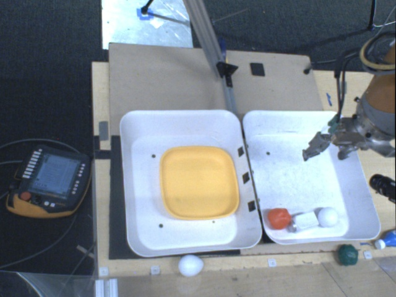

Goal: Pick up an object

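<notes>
My gripper (329, 150) hangs over the right side of the right bin (291, 132), its two dark fingers spread apart with nothing between them. Along that bin's near wall lie a red-orange ball-like object (278, 218), a small white block (304, 220) and a white ball (327, 216), all well below the gripper. A square yellow plate (199, 181) lies flat in the middle of the left bin (139, 159).
Outside the bins, a white egg-shaped object (190, 265) sits on the bench's near edge, and a dark green ball (348, 254) sits at the near right. A grey pole (207, 33) slants down to the far junction of the bins. A teach pendant (47, 178) lies at the left.
</notes>
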Controlling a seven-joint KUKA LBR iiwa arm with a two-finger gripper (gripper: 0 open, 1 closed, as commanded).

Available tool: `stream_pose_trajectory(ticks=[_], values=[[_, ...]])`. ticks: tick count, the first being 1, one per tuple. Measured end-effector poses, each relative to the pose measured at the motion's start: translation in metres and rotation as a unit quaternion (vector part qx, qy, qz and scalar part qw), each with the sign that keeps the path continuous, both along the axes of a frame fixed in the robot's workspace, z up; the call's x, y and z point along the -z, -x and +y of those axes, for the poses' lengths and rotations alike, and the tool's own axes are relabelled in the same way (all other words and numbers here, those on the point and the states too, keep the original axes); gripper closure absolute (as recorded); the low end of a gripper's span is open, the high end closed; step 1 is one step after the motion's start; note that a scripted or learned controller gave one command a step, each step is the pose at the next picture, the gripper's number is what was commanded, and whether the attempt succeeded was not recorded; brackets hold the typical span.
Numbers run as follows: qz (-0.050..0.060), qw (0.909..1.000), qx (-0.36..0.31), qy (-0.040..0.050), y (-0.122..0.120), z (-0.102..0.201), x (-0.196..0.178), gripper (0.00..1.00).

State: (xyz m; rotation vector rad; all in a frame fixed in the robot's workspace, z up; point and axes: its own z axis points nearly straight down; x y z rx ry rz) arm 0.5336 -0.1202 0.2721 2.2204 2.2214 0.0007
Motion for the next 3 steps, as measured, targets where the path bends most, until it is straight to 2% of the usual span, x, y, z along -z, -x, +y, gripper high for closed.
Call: stream_pose_trajectory(ticks=[3], values=[[0.002, 1.0000, 0.000, -0.0004, 0.019, 0.002, 0.150, 0.00]])
